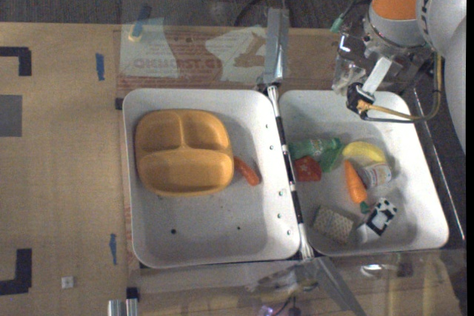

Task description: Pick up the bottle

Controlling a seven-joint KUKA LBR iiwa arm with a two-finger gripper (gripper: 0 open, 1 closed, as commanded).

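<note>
The bottle (pixel 317 149) is green and lies on its side in the right bin (pixel 415 233), close to the wall shared with the left bin (pixel 222 233). Its long axis runs almost across the view, from left to right, with a small tilt. A red piece (pixel 307 169) touches its lower side; I cannot tell if this is a part of the bottle or a separate thing. Just to the right of the bottle lies a banana (pixel 364 152), and below that a carrot (pixel 355 183), so the right end is crowded.

The gripper (pixel 346 79) hangs over the far edge of the right bin, well apart from the bottle. From there the bottle lies toward the near side and a little to the left. In my judgement the gripper must come down this way and close across the short width of the bottle. Whether the gripper is open or closed, I cannot tell.

No writing on the bottle can be read. The print on the board (pixel 185 59) behind the bins is too faint to read
</note>
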